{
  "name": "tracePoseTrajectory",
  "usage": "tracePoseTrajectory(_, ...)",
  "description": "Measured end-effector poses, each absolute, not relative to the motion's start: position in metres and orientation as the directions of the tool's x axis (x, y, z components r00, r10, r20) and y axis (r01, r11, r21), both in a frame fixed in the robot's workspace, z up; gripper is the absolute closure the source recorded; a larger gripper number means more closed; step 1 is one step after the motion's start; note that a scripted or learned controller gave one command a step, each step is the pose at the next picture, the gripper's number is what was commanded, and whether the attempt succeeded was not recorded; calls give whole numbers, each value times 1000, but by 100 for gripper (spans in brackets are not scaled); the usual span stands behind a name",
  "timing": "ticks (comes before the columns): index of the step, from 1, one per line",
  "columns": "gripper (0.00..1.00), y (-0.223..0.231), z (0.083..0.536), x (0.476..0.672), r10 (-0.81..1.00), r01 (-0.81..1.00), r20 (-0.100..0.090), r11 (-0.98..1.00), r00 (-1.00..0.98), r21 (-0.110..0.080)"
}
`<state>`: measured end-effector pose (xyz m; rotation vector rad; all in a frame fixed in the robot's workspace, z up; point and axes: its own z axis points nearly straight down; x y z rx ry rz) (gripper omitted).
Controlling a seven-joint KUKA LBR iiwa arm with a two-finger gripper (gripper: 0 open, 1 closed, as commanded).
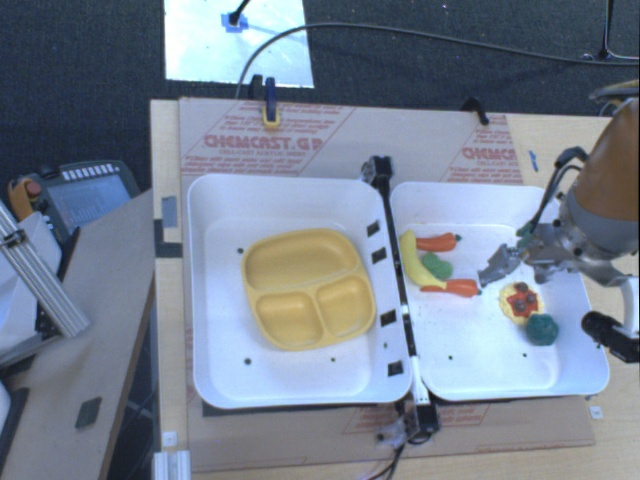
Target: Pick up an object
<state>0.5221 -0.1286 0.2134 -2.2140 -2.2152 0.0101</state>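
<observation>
Gripper (497, 266) over right bin (480, 373), grip state unclear, beside carrot (462, 288), open floor toward the near rim

Both white bins (300, 388) look like smooth, faintly glossy plastic, the yellow divided tray (305, 288) a matt plastic, and the printed sheet (340, 138) under them plain brown cardboard.

Count, bench: two white bins, left bin (215, 268) and right bin (470, 368). Left bin: one yellow divided tray (305, 288), three compartments. Right bin: one banana (412, 261); two carrots, upper carrot (436, 241) and lower carrot (460, 288); one green piece (437, 265); one pizza slice (521, 302); one dark green round item (542, 329). Six loose items total.
</observation>
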Motion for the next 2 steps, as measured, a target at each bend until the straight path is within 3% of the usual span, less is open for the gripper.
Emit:
tracePoseTrajectory(1,0,-128,220,525,1000,1000,0,4,-4,1)
tracePoseTrajectory(2,0,-138,167,522,1000,1000,0,1,-1,-2)
